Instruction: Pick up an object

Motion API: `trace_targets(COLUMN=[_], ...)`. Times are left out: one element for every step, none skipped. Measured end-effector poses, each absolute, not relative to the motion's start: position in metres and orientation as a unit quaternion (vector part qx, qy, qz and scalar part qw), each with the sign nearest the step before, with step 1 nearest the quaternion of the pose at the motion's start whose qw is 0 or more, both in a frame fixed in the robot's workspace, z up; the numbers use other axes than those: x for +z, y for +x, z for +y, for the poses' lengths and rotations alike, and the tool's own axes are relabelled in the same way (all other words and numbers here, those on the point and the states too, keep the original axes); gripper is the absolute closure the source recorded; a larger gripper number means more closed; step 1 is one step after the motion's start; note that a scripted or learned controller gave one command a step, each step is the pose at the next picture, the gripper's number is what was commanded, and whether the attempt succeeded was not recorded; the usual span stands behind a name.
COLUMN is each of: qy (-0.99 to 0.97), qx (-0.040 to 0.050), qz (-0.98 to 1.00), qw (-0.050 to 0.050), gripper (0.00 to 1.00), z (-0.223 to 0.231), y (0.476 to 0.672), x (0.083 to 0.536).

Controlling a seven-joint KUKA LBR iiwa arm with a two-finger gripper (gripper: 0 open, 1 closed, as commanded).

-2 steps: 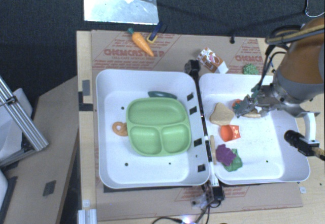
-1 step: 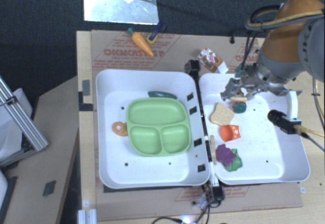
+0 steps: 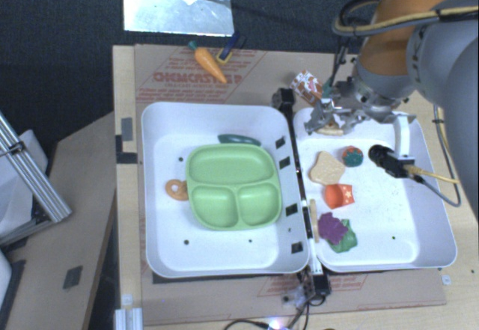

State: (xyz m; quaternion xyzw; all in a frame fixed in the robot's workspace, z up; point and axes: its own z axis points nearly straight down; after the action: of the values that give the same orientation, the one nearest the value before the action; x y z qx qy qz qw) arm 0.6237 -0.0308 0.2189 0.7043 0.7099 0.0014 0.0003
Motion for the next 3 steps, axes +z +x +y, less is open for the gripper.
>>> trace_targets(qy=[0.704, 0.706, 0.707], qx=[0.0020, 0.0003, 0.0003], qz=[0.710, 0.708, 0.707], qw=[0.001, 0.001, 0.001], gripper=[1.00, 1.00, 1.00], z=[0.004, -0.001, -0.007], y=[0.649, 0.644, 0.644], x=[0.226, 0.220, 0.216])
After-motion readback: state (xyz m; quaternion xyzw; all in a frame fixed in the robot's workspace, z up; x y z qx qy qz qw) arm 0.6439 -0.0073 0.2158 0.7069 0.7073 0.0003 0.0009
